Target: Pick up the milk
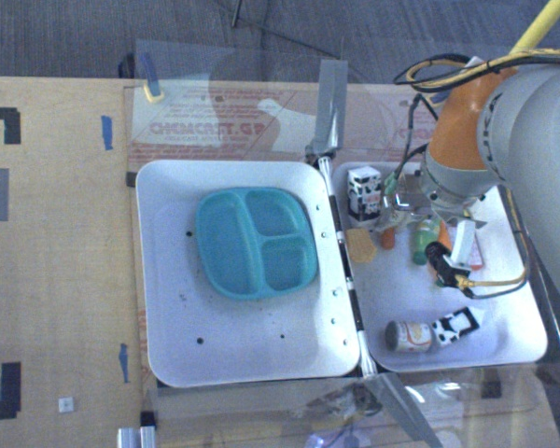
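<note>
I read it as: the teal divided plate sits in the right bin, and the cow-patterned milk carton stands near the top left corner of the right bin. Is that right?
Not quite. The camera view shows the teal divided plate in the left bin, not the right one. The rest holds: the cow-patterned milk carton stands near the top left corner of the right bin.

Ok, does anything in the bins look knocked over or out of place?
Yes: a small bottle lies on its side near the right bin's front edge, beside a cow-patterned item. The cow-print milk carton stands upright at the back.
</note>
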